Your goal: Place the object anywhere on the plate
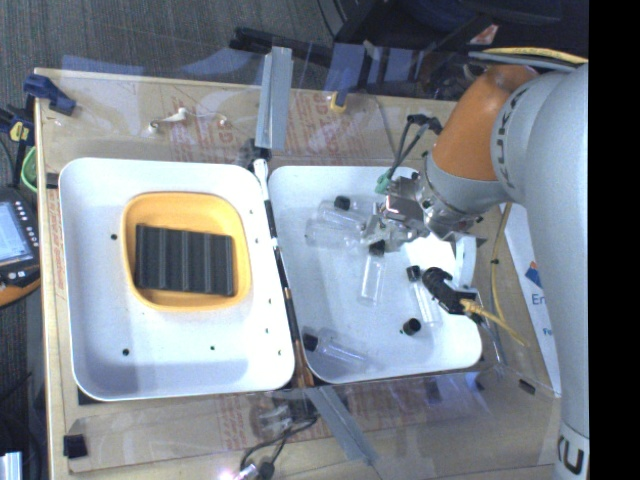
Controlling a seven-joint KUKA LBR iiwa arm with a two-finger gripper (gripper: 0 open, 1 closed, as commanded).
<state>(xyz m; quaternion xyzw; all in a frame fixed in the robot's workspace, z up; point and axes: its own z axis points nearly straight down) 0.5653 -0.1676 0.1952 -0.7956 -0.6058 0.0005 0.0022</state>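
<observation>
Hand (385,230) low in the right bin (300,268), well right of the yellow plate (185,211) in the left bin (90,268). Open or clenched: cannot tell. Clear tubes (371,280) just beside the hand, none on the plate.

The grey arm (540,168) reaches in from the right, its hand (385,226) lowered, wrist bent leftward.

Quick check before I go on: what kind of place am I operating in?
Probably a robotics lab workcell: a wooden bench bears two white bins, taped cables lie on it, and the arm's hand hangs over clear vials.
</observation>
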